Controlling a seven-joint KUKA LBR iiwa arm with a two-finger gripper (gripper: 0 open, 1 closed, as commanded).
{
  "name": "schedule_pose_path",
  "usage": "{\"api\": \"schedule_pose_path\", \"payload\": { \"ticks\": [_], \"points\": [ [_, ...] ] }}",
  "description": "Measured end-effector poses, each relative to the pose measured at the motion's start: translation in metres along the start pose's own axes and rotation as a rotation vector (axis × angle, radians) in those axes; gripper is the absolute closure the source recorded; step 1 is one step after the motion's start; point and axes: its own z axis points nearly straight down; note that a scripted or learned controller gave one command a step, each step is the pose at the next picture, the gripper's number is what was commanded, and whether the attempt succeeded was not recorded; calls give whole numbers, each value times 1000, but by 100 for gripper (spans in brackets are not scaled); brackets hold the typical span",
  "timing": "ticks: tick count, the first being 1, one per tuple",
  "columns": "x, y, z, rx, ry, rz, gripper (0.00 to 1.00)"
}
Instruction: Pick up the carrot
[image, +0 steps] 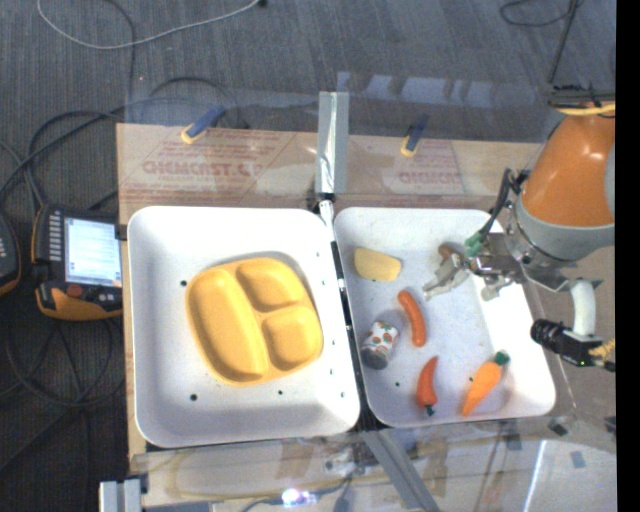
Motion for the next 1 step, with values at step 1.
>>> {"api": "schedule_pose_path", "payload": {
  "ticks": [1],
  "points": [
    [-28, -45, 85, 0, 1, -113, 0]
  ]
}}
